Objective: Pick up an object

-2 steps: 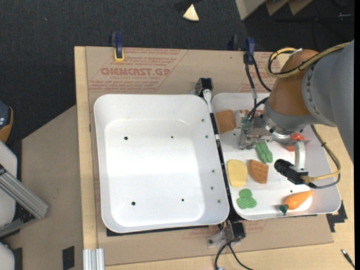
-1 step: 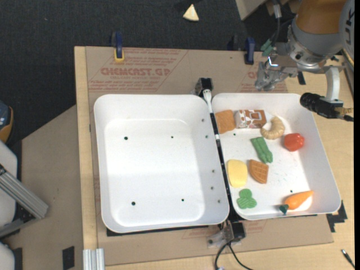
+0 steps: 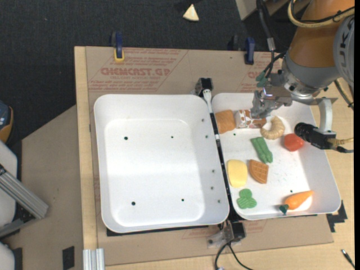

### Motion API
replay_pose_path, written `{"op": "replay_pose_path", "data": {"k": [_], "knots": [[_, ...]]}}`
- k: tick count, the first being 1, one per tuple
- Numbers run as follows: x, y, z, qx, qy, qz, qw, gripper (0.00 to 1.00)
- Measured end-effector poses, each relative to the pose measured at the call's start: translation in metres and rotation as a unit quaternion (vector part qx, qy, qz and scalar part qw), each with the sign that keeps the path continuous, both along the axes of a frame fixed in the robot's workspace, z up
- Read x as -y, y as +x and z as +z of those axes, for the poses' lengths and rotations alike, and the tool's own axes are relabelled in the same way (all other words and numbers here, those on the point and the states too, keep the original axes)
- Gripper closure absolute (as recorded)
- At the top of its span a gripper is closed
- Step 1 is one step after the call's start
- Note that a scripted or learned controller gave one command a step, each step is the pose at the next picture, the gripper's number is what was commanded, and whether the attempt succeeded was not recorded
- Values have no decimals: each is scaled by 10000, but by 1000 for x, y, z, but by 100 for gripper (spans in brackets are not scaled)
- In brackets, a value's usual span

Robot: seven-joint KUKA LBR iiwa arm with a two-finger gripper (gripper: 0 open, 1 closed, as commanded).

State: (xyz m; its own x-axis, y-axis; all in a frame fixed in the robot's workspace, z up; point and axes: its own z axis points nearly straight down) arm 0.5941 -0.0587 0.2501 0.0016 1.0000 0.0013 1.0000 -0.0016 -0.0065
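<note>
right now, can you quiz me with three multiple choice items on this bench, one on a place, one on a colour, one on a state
1. Where does the toy food lie?
A. right bin
B. left bin
C. on the cardboard

2. What colour is the broccoli?
A. red
B. green
C. blue

3. Where is the pincer?
A. over the left bin
B. at the right bin's far end
C. off the bench

Answers:
1 A, the carrot and its neighbours sit in the right bin.
2 B, the broccoli is green.
3 B, the pincer is beside the croissant.

claw (image 3: 260, 110) tips blurred | wrapped item (image 3: 243, 118) partly hidden | arm (image 3: 320, 32) cut off at right edge
</note>
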Motion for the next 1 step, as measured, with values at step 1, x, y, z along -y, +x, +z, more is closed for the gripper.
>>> {"op": "replay_pose_path", "data": {"k": [1], "knots": [[35, -33, -156, -59, 0, -18, 10000, 100]]}}
